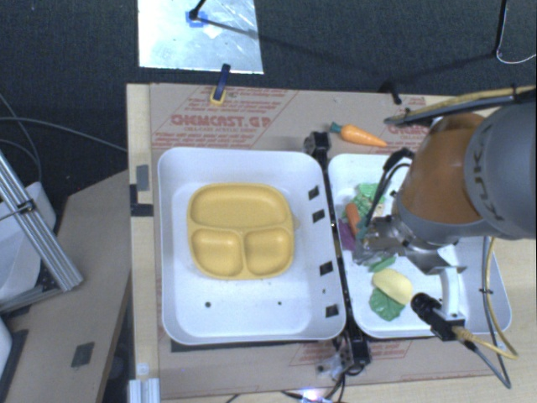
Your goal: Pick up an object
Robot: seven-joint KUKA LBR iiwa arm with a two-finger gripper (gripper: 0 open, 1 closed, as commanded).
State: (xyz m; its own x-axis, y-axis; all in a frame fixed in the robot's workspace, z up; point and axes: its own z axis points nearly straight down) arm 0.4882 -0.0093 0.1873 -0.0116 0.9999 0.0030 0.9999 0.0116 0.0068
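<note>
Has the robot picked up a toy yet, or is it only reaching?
Not yet, as far as I can see. Done: the arm has reached over the right bin. In hand: the end effector sits low among the toys, near a yellow piece and a green one. Left: gripping one and lifting it out; no toy looks raised.

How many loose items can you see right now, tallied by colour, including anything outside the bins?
Yellow: 2, the divided plate in the left bin and a yellow piece in the right bin
Green: 2, a light green item and a dark green item
Orange: 1, a carrot behind the bins
Total: 5 clearly visible; the arm hides more.
</note>
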